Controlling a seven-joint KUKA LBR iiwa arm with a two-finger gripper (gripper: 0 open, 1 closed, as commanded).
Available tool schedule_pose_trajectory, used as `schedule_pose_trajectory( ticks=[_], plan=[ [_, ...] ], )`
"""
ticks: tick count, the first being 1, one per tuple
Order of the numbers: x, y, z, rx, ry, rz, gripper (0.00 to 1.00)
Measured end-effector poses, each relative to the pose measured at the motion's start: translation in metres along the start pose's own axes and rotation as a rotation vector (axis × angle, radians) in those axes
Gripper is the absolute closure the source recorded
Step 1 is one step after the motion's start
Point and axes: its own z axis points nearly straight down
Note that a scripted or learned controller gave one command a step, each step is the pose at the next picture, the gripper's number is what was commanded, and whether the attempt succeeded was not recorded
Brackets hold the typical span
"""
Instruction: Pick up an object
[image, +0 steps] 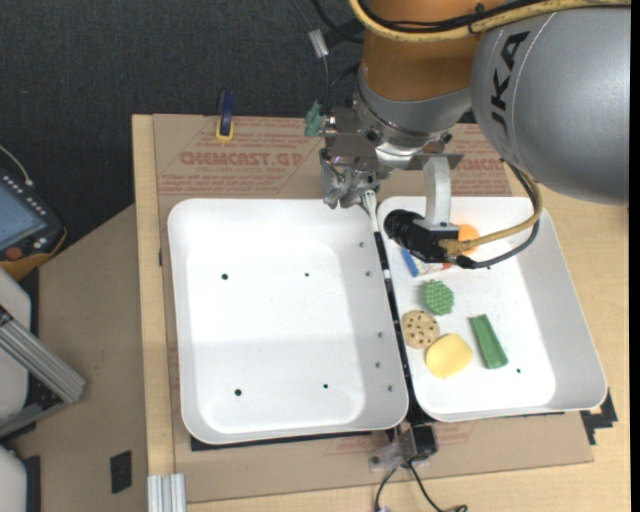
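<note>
Nearest, on the table (100, 300), two white bins sit side by side on a brown cardboard sheet (250, 150) with red lettering along its far edge. The things to pick all lie in the right bin (545, 300), gathered toward its left wall. Closest is a yellow lump (449, 355), touching or almost touching a round cookie (419, 326) just beyond it on the left. A green block (489, 340) lies just to the right of the lump, angled lengthwise. Beyond the cookie sits a bumpy green disc (437, 297), then a thin blue strip (409, 263) near the wall between the bins, and farther still a small orange piece (466, 235), partly hidden by robot parts. The left bin (270, 330) shows a bare white floor with a few dark dots. The hand (347, 188) hangs over that bin's far right corner, close to the dividing wall, apart from every object; whether it is spread or pressed together I cannot tell, and nothing is seen in it. The grey arm (560, 90) reaches in from the right. Farthest, a blue and yellow clamp (225, 118) grips the sheet's far edge.
</note>
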Motion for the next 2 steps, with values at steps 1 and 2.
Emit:
schedule_pose_trajectory(
  ticks=[1, 2],
  plan=[
    [-0.039, -0.05, -0.204, -0.022, 0.005, 0.004, 1.0],
    [-0.033, -0.071, -0.034, 0.019, -0.004, 0.005, 1.0]
  ],
)
